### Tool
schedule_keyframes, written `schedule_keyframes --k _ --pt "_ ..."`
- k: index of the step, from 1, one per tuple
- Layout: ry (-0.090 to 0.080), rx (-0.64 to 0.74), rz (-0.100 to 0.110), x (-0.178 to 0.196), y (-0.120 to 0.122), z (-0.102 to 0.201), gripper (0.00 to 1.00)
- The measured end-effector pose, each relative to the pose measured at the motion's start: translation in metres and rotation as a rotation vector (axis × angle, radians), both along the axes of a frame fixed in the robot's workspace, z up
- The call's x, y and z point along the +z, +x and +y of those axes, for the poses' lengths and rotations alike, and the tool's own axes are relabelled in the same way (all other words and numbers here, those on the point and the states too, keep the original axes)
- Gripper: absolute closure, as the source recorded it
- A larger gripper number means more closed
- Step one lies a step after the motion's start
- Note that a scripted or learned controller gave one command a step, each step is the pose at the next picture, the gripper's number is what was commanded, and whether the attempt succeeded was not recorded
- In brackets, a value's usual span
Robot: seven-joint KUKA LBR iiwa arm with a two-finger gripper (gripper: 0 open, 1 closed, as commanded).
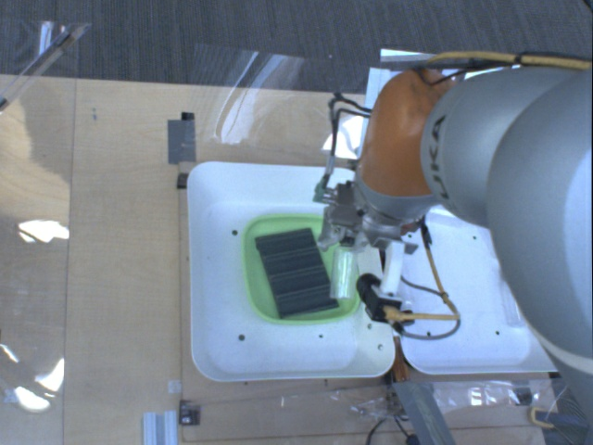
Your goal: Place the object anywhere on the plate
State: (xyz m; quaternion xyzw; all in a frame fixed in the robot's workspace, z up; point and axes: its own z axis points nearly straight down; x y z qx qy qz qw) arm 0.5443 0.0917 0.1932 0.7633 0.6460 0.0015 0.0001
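Note:
A light green plate (258, 290) lies in the middle of the left white bin (222, 341). A dark grey ribbed rectangular object (295, 273) rests flat on the plate, a little slanted. My gripper (345, 267) hangs at the plate's right rim, just right of the object, under the orange-banded wrist. A pale translucent part of it reaches down over the rim beside the object.
The right white bin (463, 341) is largely covered by the big grey arm (519, 174). A yellow and black cable (408, 315) loops below the wrist. A small grey block (181, 140) stands on the wooden bench beyond the left bin.

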Motion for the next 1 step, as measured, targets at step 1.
schedule_keyframes --k 1 --pt "0.0 -0.002 0.0 0.0002 0.0002 -0.0006 0.0"
